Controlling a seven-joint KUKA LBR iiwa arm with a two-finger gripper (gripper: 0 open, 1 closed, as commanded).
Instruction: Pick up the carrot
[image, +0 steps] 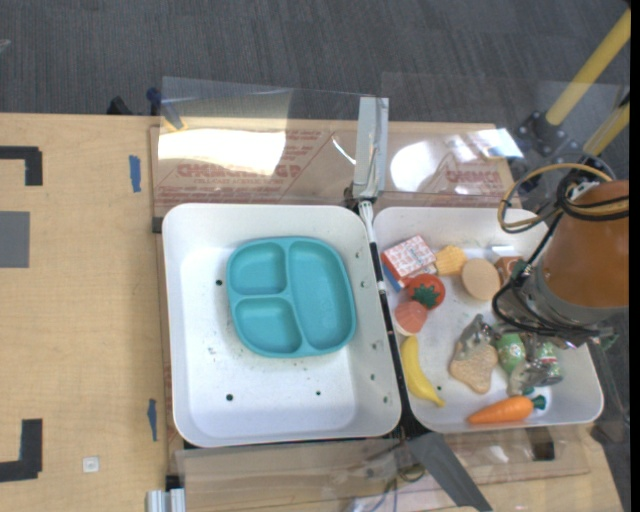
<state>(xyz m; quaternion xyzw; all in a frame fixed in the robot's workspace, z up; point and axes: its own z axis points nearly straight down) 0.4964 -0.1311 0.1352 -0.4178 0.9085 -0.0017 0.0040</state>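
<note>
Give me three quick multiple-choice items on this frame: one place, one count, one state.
1. Where does the orange toy carrot lie?
A. near edge of the right white bin
B. on the teal plate
C. on the bench outside both bins

2. How many compartments does the teal divided plastic plate have?
A. two
B. three
C. four

3. How does the yellow toy banana rest?
A. standing upright
B. held between fingers
C. lying flat on the bin floor

Answers:
1 A, the carrot sits by the bin's near rim.
2 B, ridges mark three sections.
3 C, it lies beside the divider between the bins.
</note>
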